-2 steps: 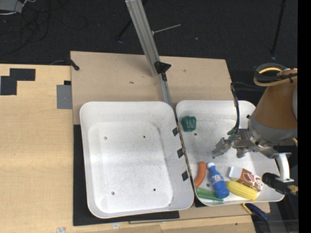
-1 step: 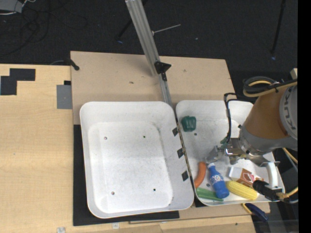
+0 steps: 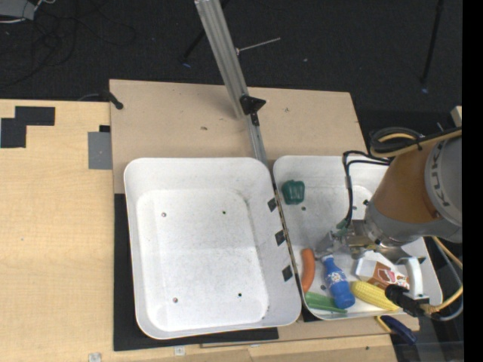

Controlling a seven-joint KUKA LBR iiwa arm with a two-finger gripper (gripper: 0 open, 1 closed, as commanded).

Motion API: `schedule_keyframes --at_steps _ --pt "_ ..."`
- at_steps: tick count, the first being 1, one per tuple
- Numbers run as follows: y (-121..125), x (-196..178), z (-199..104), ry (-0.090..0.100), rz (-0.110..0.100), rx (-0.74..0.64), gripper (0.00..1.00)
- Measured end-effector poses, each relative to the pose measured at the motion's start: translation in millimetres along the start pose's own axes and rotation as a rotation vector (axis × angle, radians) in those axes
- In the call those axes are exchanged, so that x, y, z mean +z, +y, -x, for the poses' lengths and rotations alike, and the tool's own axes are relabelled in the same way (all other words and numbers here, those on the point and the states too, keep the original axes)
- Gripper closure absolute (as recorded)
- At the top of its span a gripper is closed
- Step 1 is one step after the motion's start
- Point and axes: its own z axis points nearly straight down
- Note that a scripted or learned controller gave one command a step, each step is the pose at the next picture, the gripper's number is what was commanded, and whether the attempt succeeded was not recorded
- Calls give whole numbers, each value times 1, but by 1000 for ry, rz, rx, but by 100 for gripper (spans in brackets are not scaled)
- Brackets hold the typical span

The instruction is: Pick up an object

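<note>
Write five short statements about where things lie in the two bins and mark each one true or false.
1. The green cup lies in the right bin. True.
2. The blue bottle lies in the left bin. False: it is in the right bin.
3. The orange carrot lies near the divider between the bins. True.
4. The corn cob lies beside the green cup. False: it is at the near end.
5. The arm reaches over the right bin. True.

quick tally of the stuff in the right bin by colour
Green: 2, the green cup and the green pod
Orange: 1, the carrot
Blue: 1, the blue bottle
Yellow: 1, the corn cob
White and brown: 1, the small carton
Total: 6
</note>
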Motion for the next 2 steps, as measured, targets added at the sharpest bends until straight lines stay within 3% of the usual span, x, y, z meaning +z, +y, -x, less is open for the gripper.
schedule_keyframes --at_steps 1,2 --pt "0 -10 1 2 -1 7 100" --pt "4 -64 -8 -1 4 -3 100"
